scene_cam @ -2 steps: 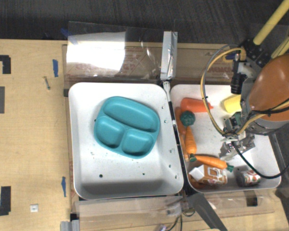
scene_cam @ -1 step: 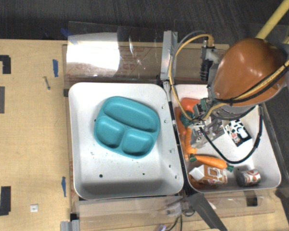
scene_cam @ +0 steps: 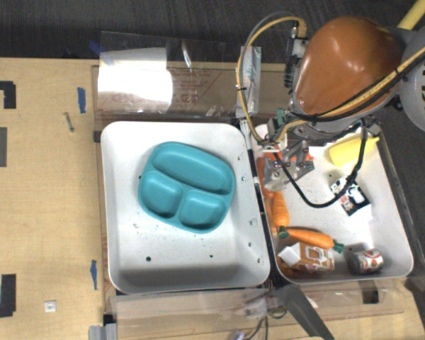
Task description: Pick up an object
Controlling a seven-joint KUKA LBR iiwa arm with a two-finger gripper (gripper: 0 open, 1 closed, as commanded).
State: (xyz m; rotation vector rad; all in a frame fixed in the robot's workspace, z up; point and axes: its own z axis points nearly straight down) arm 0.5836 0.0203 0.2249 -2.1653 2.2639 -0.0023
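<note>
Two white bins sit side by side on the bench. Left bin [scene_cam: 120,261]: one teal divided plate [scene_cam: 186,185] lies flat near the middle, apart from every wall.

Right bin [scene_cam: 395,222]: my claw [scene_cam: 287,160] is down in the far left corner, close to the wall the two bins share. My arm [scene_cam: 347,62] covers much of the far end. Whether the claw is wide or narrow, I cannot tell; wires and brackets hide it. I see nothing held in it.

Items available for picking, right bin:
- first carrot [scene_cam: 278,207], lying along the left wall, just below my claw in this view; contact not confirmed
- second carrot [scene_cam: 310,236], lying across the bin, its green end touching or nearly touching the first carrot
- orange and white carton [scene_cam: 306,259], just beside the second carrot, at the near wall
- small can [scene_cam: 365,261], on its side, right of the carton
- yellow object [scene_cam: 346,150], partly under my arm, kind not clear
</note>
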